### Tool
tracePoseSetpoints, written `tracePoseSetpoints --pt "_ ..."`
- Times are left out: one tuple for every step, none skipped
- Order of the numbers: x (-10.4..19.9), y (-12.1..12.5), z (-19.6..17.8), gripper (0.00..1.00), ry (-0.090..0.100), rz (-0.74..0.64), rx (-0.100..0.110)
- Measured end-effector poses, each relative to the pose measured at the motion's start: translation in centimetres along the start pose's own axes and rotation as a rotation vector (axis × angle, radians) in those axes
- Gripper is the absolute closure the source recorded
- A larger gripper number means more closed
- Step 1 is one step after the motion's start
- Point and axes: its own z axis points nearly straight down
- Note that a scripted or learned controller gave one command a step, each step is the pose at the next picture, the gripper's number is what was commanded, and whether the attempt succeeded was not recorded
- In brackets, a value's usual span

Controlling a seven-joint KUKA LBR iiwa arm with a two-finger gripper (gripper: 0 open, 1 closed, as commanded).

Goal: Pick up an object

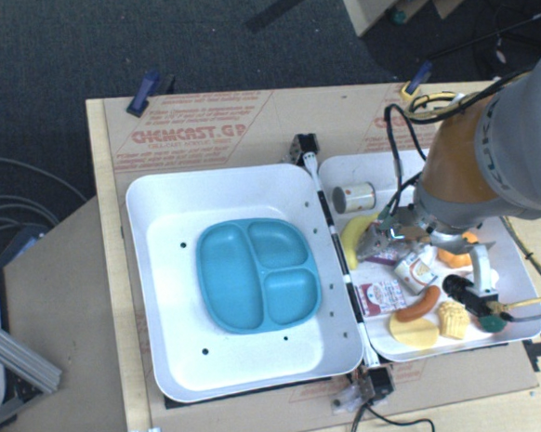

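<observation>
The right bin (369, 167) holds several small items: a grey can (354, 196) lying on its side, a yellow banana (351, 241), a small white bottle (416, 270), a dark red packet (381, 297), a brown sausage (416, 310), a pale yellow wedge (414, 333), a corn cob (453, 318) and an orange piece (456, 257). My gripper (389, 233) hangs low over the middle of this bin, just right of the banana and below the can. The arm's orange band and grey wrist hide the bin's right part.
The left bin (159, 219) carries a blue divided plate (257, 274) at its centre. A black clamp (304, 146) sits at the top of the ridge between the bins. Cables run along the arm and over the right bin's far edge.
</observation>
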Motion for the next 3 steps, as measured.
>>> tracePoseSetpoints --pt "-1.3 8.6 0.1 0.0 0.002 0.0 0.007" --pt "-1.3 8.6 -0.9 1.0 0.001 -0.002 0.006" --pt "-1.3 8.6 -0.9 0.0 0.001 -0.002 0.007"
